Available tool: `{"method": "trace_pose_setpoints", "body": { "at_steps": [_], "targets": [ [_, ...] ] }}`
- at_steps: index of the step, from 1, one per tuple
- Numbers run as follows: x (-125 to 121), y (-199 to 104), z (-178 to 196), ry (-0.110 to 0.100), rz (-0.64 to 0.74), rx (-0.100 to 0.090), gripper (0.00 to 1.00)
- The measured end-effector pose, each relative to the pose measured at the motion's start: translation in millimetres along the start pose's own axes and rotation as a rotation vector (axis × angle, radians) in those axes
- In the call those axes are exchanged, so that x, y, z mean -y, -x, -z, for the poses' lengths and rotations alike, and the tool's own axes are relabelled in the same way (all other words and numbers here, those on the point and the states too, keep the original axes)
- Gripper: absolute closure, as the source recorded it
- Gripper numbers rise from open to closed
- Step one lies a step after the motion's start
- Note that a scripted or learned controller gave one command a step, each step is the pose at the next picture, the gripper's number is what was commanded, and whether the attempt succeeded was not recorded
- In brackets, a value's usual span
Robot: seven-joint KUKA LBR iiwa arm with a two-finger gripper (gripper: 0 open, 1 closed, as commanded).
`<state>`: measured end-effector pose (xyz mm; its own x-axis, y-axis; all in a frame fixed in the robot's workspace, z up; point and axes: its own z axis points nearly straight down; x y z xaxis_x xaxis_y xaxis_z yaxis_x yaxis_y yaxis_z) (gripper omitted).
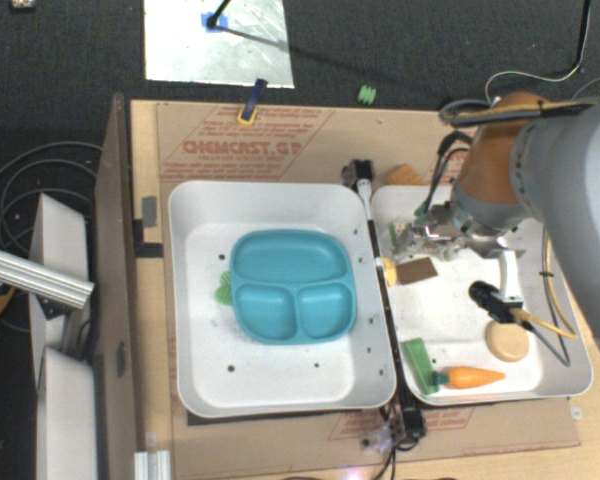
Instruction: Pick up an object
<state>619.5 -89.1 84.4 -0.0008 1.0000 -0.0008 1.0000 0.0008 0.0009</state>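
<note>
My gripper hangs low over the far left part of the right bin. Just in front of it a flat brown square lies on the bin floor, and I see nothing held. An orange carrot lies by the front wall, touching a green block. A tan round disc sits to the carrot's right. A small yellow piece rests against the left wall.
The left bin holds a blue divided plate with a small green thing at its left edge. A tan piece shows at the right bin's far rim. My arm covers that bin's far right.
</note>
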Motion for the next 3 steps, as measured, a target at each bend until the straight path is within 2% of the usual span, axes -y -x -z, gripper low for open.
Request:
{"method": "trace_pose_setpoints", "body": {
  "at_steps": [1,2,3],
  "targets": [
    [11.1,19.7,-0.1,0.000,-0.001,0.001,0.00],
    [32.0,0.5,-0.2,-0.001,0.002,-0.001,0.00],
    [-18.7,50.1,0.8,0.005,0.000,0.002,0.00]
  ]
}}
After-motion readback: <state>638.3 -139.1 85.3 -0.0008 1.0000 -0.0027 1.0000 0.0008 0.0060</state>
